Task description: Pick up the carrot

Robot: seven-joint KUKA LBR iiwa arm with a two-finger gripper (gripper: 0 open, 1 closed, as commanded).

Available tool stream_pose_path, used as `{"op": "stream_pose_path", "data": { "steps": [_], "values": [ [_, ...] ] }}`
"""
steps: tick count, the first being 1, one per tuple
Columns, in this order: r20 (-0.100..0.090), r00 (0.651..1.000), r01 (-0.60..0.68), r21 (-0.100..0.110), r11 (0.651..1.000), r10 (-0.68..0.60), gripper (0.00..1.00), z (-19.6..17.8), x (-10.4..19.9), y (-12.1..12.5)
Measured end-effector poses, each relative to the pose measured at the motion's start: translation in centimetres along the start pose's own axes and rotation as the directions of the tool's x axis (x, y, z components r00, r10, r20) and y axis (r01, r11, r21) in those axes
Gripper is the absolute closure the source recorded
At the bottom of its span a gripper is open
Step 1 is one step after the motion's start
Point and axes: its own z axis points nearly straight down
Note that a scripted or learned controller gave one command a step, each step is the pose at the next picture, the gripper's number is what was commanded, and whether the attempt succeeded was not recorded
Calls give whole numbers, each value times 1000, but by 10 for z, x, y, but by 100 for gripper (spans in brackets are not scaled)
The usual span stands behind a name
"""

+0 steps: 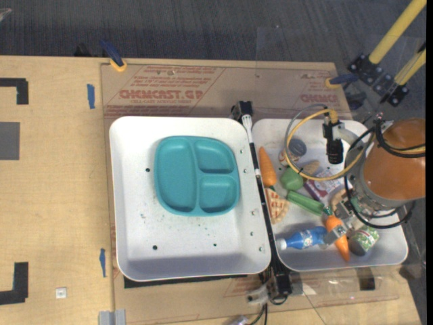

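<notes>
Cardboard (40, 202) is spread over the bench, and two shallow white bins are set side by side on it. The left bin (135, 249) is occupied by a teal divided plate (197, 175), which lies flat near its middle. The right bin (392, 252) is crowded with small items, and the grey arm (396, 161) with its orange band is lowered over that bin's right half. The gripper (338, 219) is seen low among the clutter; whether it is wide, narrow or closed on anything cannot be told. The carrot (267, 168) is found at the left edge of the right bin, just beside the dividing wall, well apart from the gripper. A blue bottle (303, 239) lies near the front wall, and a green item (298, 188) rests just right of the carrot
</notes>
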Motion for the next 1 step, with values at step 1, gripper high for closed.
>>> {"op": "stream_pose_path", "data": {
  "steps": [1],
  "values": [
    [5, 1000, -1, 11, 1000, 1, 100, -12, -4, -5]
  ]
}}
